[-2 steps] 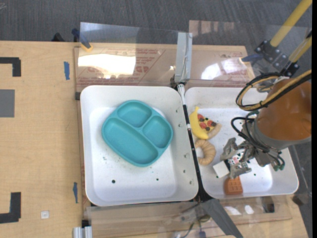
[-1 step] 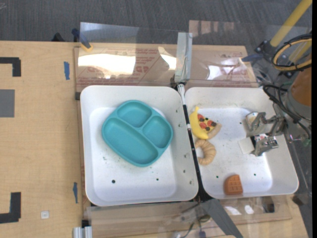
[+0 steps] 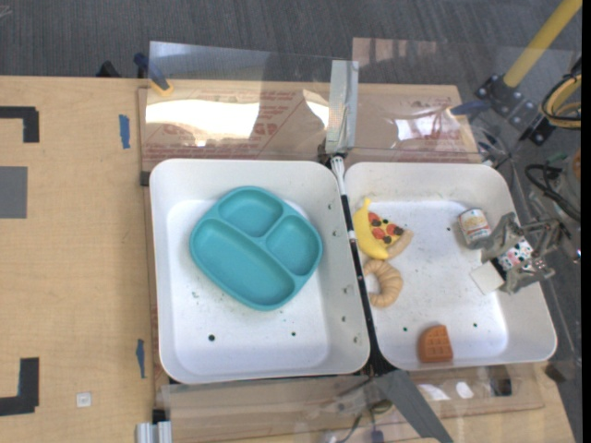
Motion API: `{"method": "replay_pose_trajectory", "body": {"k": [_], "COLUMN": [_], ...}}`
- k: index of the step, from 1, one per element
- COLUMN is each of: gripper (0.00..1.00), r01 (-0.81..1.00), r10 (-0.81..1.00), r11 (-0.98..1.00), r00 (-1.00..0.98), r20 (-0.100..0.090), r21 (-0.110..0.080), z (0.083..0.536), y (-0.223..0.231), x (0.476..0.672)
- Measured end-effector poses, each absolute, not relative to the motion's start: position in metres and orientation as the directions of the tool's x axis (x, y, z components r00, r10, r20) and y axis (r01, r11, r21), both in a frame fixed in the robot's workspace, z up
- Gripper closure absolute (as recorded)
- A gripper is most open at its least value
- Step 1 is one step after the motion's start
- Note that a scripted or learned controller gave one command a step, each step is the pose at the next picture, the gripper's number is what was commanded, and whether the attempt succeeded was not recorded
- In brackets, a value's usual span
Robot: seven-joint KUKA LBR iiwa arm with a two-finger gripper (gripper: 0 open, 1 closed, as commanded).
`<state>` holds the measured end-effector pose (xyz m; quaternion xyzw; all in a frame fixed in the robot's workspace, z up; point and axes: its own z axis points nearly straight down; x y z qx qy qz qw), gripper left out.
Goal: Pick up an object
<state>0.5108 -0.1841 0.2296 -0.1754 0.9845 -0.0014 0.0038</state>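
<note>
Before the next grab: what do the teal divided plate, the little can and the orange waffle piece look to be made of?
Teal divided plate: likely matte plastic or silicone; even colour, soft rounded dividers, no glare. Little can: seems metal with a paper label, or a toy copy; pale top, printed band. Orange waffle piece: probably moulded plastic or rubber play food; flat colour, faint grid pattern.

One fixed overhead camera, slanting down on both bins point(image 3: 175, 275).

Here's the gripper point(image 3: 513, 252), a small cluster of grey metal links with a white patch speckled in dark and reddish marks; thin dark cables trail off it.
</note>
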Motion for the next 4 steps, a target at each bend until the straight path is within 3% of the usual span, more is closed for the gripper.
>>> {"method": "replay_pose_trajectory", "body": {"k": [1, 2, 4], "gripper": [1.00, 1.00, 1.00], "r01": [-0.678, -0.453, -0.449], "r10": [-0.678, -0.453, -0.450], "r11": [0.735, 0.892, 0.893], "r00": [-0.735, -0.892, -0.893], "r20": [-0.006, -0.009, -0.023], "r21": [-0.005, -0.006, -0.014], "z": [0.235, 0.294, 0.317], "y": [-0.219, -0.223, -0.222], "x": [0.533, 0.514, 0.518]}}
